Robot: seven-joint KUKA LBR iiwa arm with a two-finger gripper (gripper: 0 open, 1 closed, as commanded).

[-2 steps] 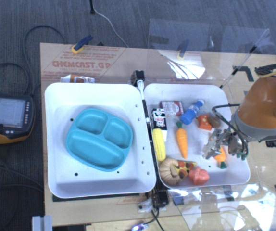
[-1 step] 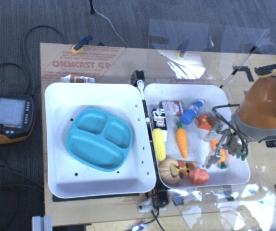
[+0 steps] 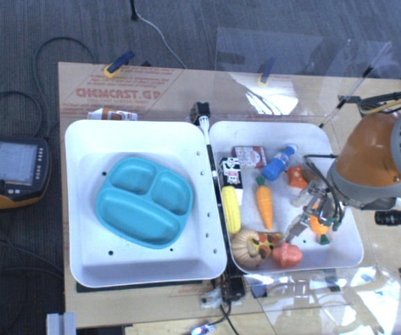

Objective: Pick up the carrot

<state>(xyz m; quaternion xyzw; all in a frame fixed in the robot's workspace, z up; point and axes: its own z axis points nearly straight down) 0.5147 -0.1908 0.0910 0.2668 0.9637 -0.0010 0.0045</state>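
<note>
The carrot point(image 3: 264, 205), orange with a small green top, lies lengthwise in the middle of the right bin point(image 3: 340, 260), with nothing touching it. My gripper point(image 3: 310, 217) hangs low over the right part of that bin, about a hand's width to the right of the carrot. Its thin metal fingers point(image 3: 297, 227) are spread and open, pointing down and to the left. A small orange piece with a green end point(image 3: 320, 226) lies right beside the fingertips; no grip on it shows.
Around the carrot lie a corn cob point(image 3: 230, 209), a blue bottle point(image 3: 278, 163), a red-and-white carton point(image 3: 249, 157), a black-and-white box point(image 3: 230, 172), a brown bun-like toy point(image 3: 246, 248) and a red fruit point(image 3: 287, 255). The left bin point(image 3: 82, 187) holds a blue divided tray point(image 3: 144, 199).
</note>
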